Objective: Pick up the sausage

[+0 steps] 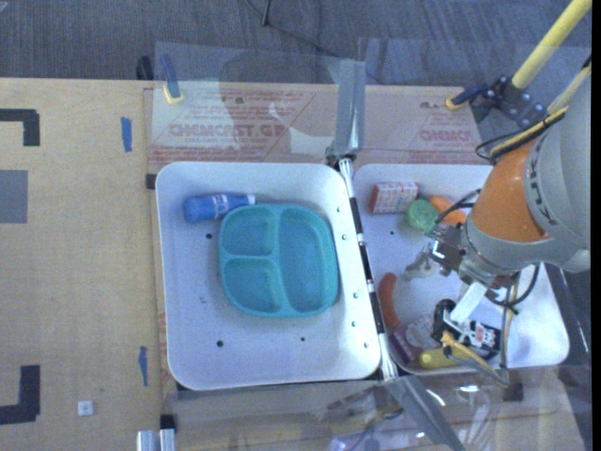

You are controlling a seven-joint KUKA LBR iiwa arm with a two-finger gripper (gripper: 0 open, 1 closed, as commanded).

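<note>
1. The left bin (188,346) held a teal divided plate (279,259), with a blue bottle (214,205) lying just beside the plate's upper-left corner.
2. The arm (512,205) hung over the right bin (387,230), and the gripper (420,263) sat near that bin's middle.
3. The sausage (387,295) lay along the bin's left wall, apart from the gripper.
4. A small box (392,196) and a green round thing (423,214) lay at the far end.

Count: 2 white bins, left bin (178,280) and right bin (549,341). In left: 1 teal divided plate (278,259), 1 blue bottle (214,205). In right: 1 sausage (388,296), 1 small red-and-white box (392,196), 1 green round item (422,215), 1 orange item (441,205), partly hidden. Dark clutter at right bin's near edge too tangled to count.
</note>
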